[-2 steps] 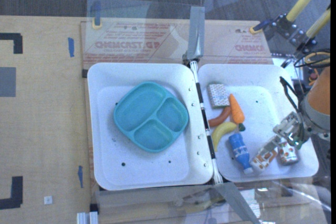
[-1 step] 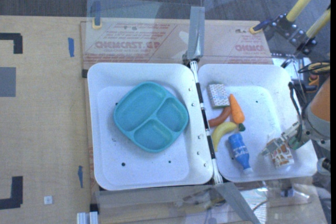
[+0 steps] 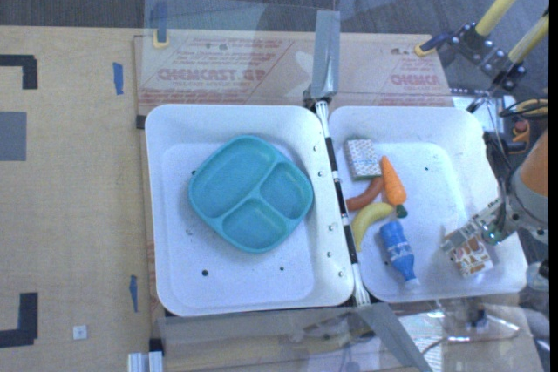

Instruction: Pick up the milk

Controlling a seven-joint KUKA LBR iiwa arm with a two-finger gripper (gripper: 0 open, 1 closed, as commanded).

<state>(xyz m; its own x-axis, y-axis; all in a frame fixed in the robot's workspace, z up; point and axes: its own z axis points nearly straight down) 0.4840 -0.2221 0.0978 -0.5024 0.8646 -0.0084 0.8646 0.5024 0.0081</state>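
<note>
camera view looks down at a slant on two white bins side by side on a cardboard-topped bench. writing first: red print on the cardboard behind the left bin (image 3: 166, 135) reads roughly "chemcast gp", and a cut-off bit of the same print sits behind the right bin (image 3: 436, 122); smaller lines there are too small to read. milk carton (image 3: 469, 253) has orange/red and white print, not legible. blue bottle (image 3: 398, 251) has a white band w/ tiny print, also unreadable.

milk carton lies near the right bin's front-right corner, close to the right wall, tilted. gripper (image 3: 486, 231) reaches in from the right and sits right at the carton's upper right side, touching or nearly so; can't tell how far apart the fingers are or whether the carton is between them.

rest of the right bin is packed toward its left wall: speckled sponge (image 3: 361, 158) at the back, carrot (image 3: 392, 180) beside it, sausage (image 3: 364, 195) under the carrot, banana (image 3: 373, 218) in front of that, then the blue bottle nearest the front, cap toward the front rim. bottle and carton are apart, w/ bare white floor between them. back-right part of this bin is open room.

left bin holds a teal divided plate (image 3: 250, 192), about centred, w/ free margin on all sides
</note>
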